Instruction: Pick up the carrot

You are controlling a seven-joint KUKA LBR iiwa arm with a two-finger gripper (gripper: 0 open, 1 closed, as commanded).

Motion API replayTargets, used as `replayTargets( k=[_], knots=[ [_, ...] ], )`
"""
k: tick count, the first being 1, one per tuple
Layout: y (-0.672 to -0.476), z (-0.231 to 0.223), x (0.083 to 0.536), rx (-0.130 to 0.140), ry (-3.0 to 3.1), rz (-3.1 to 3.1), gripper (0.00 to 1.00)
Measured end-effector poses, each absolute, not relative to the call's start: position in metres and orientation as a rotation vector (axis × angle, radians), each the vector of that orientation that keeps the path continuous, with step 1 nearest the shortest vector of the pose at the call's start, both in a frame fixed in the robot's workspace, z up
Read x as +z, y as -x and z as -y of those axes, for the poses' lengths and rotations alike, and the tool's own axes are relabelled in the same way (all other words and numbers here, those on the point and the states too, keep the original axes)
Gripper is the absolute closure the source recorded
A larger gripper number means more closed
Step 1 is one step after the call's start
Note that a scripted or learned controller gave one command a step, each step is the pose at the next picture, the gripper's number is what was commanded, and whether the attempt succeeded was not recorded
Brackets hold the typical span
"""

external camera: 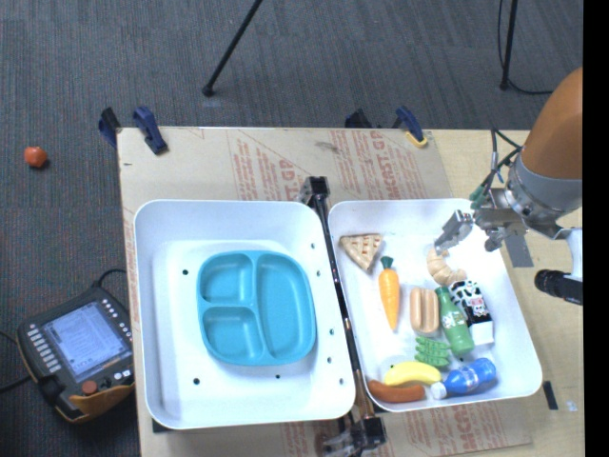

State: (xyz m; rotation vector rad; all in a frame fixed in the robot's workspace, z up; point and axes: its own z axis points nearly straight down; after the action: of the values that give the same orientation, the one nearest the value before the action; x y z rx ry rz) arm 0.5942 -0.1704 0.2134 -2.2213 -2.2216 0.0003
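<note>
The carrot (389,294) is lying in the right bin (529,346), beside the hot dog (422,310). The gripper (455,228) is hanging above, its grip unclear. It should be coming down straight over the carrot's middle.

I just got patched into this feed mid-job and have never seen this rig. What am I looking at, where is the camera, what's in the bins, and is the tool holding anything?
One camera looks down at a slant on a bench with two white bins. The grey arm with an orange band comes in from the right; its tool hangs over the right bin, above a croissant, with nothing between its fingers. The carrot, your target, lies in that bin beside a waffle slice, hot dog, green bottle, banana and blue bottle. The left bin holds a blue tray.
</note>
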Motion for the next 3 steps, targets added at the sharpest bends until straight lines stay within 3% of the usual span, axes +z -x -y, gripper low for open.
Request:
replayTargets(
  k=[1, 2, 3],
  knots=[
    [-0.592, 0.113, 0.136, 0.001, 2.029, 2.394, 0.00],
    [-0.586, 0.086, 0.087, 0.001, 2.059, 2.369, 0.00],
    [-0.587, 0.087, 0.098, -0.001, 2.066, 2.364, 1.00]
  ],
)
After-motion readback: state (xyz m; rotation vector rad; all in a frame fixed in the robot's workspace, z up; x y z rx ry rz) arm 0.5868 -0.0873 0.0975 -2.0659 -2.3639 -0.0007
